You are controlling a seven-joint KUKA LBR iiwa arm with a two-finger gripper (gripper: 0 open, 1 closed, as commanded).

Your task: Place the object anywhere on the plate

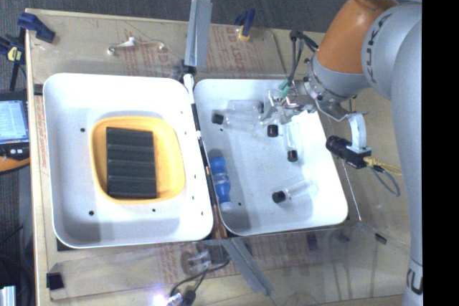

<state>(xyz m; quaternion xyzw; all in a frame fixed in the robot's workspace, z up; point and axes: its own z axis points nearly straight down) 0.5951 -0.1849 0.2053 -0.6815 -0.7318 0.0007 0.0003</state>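
A yellow plate (169,154) lies in the left bin (64,104), and a dark ribbed rectangular block (132,161) rests on its middle. My gripper (282,104) hangs low over the upper part of the right bin (326,175), beside a clear plastic bottle (240,115) lying on its side. Just below the gripper sit two small black-capped pieces (272,130) (292,153). A blue bottle (219,179) lies along the right bin's left wall. A small clear vial with a black cap (290,193) rests near the front.
A grey metal bar (197,29) stands behind the wall between the two bins. Clamps (245,19) hold the bench's rear edge. A black cable fitting (348,149) hangs off the arm over the right bin's right rim.
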